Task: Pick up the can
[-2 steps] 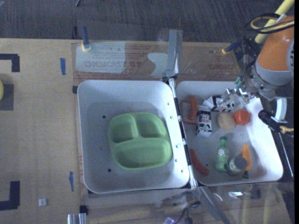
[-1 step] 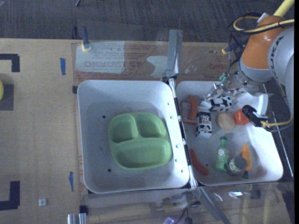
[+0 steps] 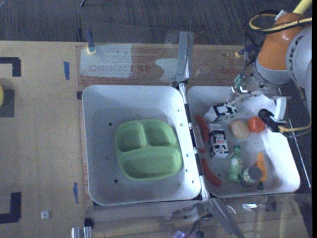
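Two shallow white plastic bins are seen side by side on the bench: left bin (image 3: 94, 133), right bin (image 3: 290, 180). A light-green divided plastic plate (image 3: 147, 149) is held in the left bin, roughly centred.

The small round can with dark grey top (image 3: 252, 175) is located in the right bin, near its front-right corner. It is flanked by a green plastic bottle w/ pale cap (image 3: 235, 163) just beside it on the left and an orange carrot-shaped piece (image 3: 261, 165) just beside it on the right; contact can't be judged at this res.

Other items noted in the right bin:
- black-and-white cow-print carton (image 3: 221, 111), lying tilted near the back
- 2nd, smaller cow-print box (image 3: 218, 144), mid-bin
- two red sausage-like sticks along the left wall, one towards the back (image 3: 202, 127), one towards the front (image 3: 211, 172)
- beige rounded lump (image 3: 239, 129), w/ an orange-red block (image 3: 256, 124) just beside it

The gripper (image 3: 241, 90) is positioned over the back of the right bin, near the tilted cow-print carton and well apart from the can. Gripper state: can't be told, detail too blurred. Nothing is seen to be held.
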